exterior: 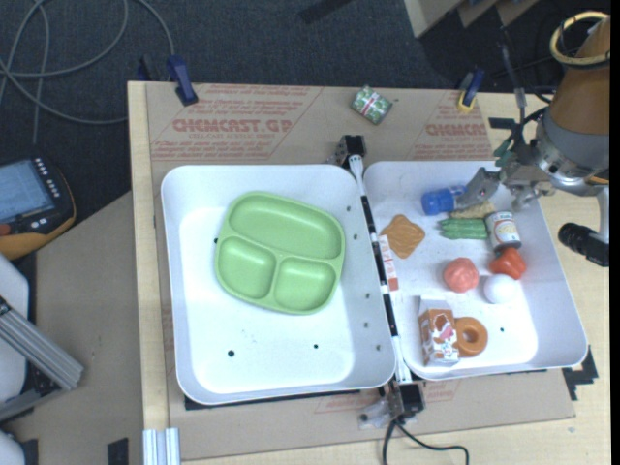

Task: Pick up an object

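My gripper (pixel 504 194) hangs open over the far part of the right bin (pixel 552 342), its two grey fingers spread apart with nothing between them. Just below it lie a green pod-shaped toy (pixel 465 228) and a small bottle (pixel 501 229) with a brown label. A blue object (pixel 438 201) sits to the left of the fingers. Nearer the front are an orange-red piece (pixel 510 263), a pink-red ball (pixel 461 275), a white ball (pixel 500 288), a tan cookie (pixel 404 235), a doughnut (pixel 473 336) and a small carton (pixel 438 334).
The left bin (pixel 194 337) holds a green divided plate (pixel 279 253). A small green wrapped item (pixel 371 105) lies on the cardboard behind the bins. Blue clamps (pixel 180 80) grip the board's far edge. The arm's orange band (pixel 581 95) rises at the right.
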{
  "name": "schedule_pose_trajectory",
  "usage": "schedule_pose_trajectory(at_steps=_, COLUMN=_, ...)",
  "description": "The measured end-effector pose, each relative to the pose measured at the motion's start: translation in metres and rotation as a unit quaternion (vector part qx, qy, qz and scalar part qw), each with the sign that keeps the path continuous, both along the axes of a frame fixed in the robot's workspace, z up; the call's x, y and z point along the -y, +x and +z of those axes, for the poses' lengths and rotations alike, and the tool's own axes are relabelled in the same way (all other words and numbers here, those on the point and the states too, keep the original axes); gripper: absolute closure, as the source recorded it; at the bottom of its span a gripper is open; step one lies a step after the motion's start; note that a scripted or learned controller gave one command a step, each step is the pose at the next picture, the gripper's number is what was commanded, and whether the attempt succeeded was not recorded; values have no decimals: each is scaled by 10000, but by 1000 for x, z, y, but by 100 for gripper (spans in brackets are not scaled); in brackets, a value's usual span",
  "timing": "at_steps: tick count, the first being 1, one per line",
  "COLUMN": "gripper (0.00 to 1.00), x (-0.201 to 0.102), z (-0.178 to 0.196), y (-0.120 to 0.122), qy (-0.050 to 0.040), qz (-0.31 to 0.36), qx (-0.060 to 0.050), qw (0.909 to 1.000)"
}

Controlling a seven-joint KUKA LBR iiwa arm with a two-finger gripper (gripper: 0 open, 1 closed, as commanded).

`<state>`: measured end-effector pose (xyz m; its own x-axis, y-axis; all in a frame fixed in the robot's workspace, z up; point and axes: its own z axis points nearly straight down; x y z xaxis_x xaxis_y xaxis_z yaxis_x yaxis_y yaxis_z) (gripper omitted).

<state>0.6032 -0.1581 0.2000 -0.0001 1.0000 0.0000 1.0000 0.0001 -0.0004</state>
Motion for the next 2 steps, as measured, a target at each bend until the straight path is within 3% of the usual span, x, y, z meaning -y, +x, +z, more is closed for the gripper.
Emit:
schedule_pose_trajectory(at_steps=1, gripper=0, x=-33, z=-71, y=-33, qy=5, qz=3, qx=-13, qw=10000)
schedule_pose_trajectory(at_steps=2, gripper=0, x=-37, z=-116, y=-56, qy=6, qz=-3, qx=-11, qw=10000)
